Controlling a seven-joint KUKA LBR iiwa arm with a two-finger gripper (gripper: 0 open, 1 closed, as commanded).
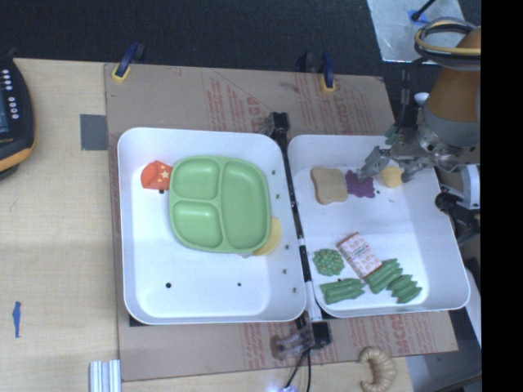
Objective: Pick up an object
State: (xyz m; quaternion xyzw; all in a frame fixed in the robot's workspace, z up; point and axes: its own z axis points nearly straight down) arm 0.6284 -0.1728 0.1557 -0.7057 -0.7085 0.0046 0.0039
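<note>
Cardboard (245,96) sheeting covers the bench under both white bins and is clipped at its far edge. Of the two, the left bin (147,292) carries the biggest item, a green divided plate (219,204) lying flat near its centre. A red piece with a yellow star (155,175) touches the plate at about nine o'clock, and a pale yellow disc (272,237) peeks from under its rim at about four o'clock.

In the right bin (445,251), a tan toast slice (328,185) lies toward ten o'clock, with a purple lump (359,184) touching its three o'clock side. Just beyond that, a small yellow block (392,176) sits at the bin's one o'clock area. Toward six o'clock lie green bean pods (396,282), a second green pod strip (341,290), a round green cluster (328,261) and a red-and-white packet (359,256), all close together.

Over the yellow block and purple lump hangs the gripper (394,160), on the grey arm (449,96) with its orange band. Whether it is released or clenched, I cannot tell; nothing is plainly gripped.
</note>
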